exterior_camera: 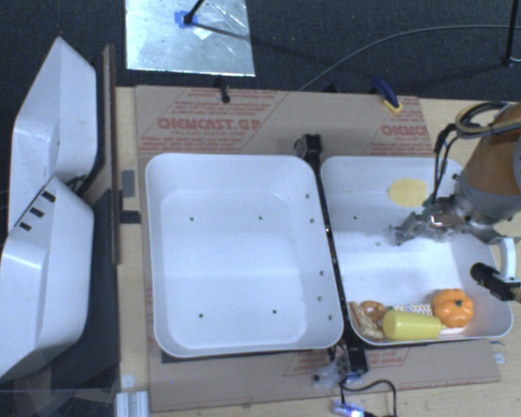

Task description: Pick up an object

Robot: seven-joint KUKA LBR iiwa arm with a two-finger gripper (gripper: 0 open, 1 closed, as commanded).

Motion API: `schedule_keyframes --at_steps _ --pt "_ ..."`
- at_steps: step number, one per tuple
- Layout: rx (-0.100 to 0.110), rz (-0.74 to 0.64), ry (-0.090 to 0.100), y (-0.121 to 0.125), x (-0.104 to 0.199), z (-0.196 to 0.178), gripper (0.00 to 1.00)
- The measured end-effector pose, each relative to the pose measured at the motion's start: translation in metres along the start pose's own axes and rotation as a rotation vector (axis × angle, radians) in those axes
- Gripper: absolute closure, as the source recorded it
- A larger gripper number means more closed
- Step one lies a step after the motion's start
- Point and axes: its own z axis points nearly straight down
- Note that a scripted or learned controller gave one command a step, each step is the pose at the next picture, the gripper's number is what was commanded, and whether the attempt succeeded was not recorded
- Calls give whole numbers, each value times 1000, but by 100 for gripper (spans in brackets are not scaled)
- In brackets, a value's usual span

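Robot arm reaching into the right bin (365,181), nothing yet lifted.

Your jaws (whether spread or pressed together, I cannot tell) hover at (410,227) over bare floor. The yellow bottle (411,325) lies along the near wall, long axis left-right, beside a small orange pumpkin (452,307).

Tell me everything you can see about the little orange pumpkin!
The orange pumpkin is small, round and ribbed, with a smooth shine like plastic and a dark stem spot on top. It sits upright in the right bin, against the near wall by the right corner. A yellow oblong toy lies close beside it, perhaps touching.
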Motion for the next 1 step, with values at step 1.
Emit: schedule_keyframes --at_steps 1 --pt "-3 0 -1 1 0 -12 100"
